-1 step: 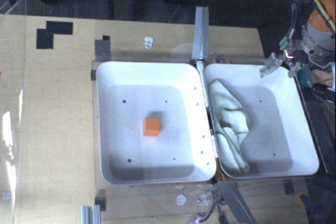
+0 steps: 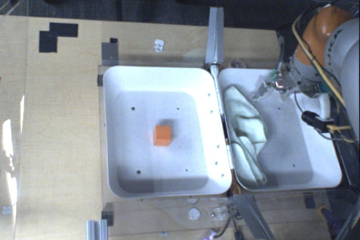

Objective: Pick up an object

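A small orange cube (image 2: 162, 135) sits near the middle of the left bin (image 2: 121, 121). A crumpled white and pale green cloth (image 2: 246, 129) lies along the left side of the right bin (image 2: 295, 146), from its far end to its near edge. My gripper (image 2: 269, 87) hangs over the far part of the right bin, just right of the cloth's upper end and apart from the cube. I see nothing held in it. The arm with its orange band (image 2: 322, 25) comes in from the upper right.
A grey metal post (image 2: 215, 36) stands at the far end of the seam between the bins. Black cables (image 2: 315, 118) hang over the right bin's right rim. Black tape marks (image 2: 56, 35) lie on the wooden bench at far left.
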Robot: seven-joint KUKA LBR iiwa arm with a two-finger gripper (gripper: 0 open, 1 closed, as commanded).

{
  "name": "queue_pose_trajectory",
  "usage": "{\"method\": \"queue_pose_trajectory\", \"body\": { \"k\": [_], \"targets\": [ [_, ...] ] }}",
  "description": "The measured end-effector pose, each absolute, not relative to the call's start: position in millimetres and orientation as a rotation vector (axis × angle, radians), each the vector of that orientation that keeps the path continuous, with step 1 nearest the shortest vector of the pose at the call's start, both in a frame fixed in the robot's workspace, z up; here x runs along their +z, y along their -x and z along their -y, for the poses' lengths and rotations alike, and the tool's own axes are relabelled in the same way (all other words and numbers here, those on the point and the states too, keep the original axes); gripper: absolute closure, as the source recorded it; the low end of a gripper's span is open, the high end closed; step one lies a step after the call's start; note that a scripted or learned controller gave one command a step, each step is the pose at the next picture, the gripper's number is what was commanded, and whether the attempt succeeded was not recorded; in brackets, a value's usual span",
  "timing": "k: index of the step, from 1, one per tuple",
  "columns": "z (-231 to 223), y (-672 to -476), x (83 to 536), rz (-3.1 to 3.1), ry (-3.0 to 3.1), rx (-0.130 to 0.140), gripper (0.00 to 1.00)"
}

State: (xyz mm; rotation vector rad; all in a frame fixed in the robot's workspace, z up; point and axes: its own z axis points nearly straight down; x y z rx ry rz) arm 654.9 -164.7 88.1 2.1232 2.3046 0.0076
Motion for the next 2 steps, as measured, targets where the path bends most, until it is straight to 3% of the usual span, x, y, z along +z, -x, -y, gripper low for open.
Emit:
{"method": "queue_pose_trajectory", "body": {
  "k": [1, 2],
  "targets": [
    [163.5, -657.5, 101.4, -2.305, -2.114, 0.014, 1.00],
    [111.8, -596.8, 225.6, -2.415, -2.000, 0.007, 1.00]
  ]
}}
